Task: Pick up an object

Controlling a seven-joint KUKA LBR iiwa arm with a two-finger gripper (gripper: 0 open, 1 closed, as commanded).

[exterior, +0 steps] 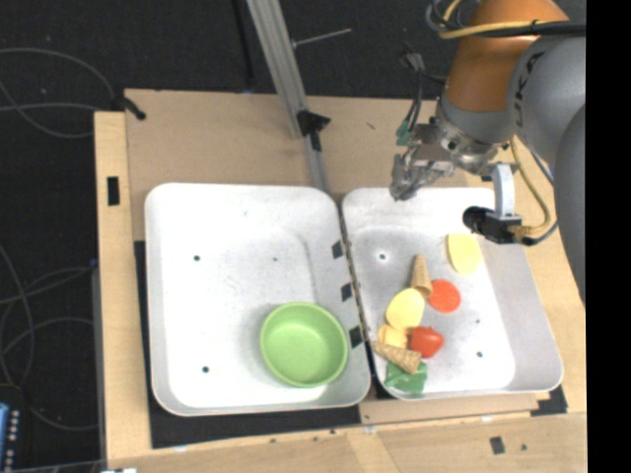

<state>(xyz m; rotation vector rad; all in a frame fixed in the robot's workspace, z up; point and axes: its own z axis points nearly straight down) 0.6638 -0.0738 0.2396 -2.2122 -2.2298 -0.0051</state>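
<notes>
My gripper [404,187] hangs over the far left corner of the right bin [513,294], with nothing visible between its fingers. Toy food lies nearer the front of that bin: a pale yellow piece [463,252], a tan cone [421,274], an orange-red round piece [445,296], a yellow lemon-like piece [404,309], a red piece [426,340], a second cone [399,357] and a green piece [410,381]. All of these lie well in front of the gripper, apart from it.
A green bowl [304,343] sits in the left bin [197,264] near its front right corner. A metal post [281,67] rises behind the bins. A black cable fitting [488,223] hangs off the arm above the right bin's far side.
</notes>
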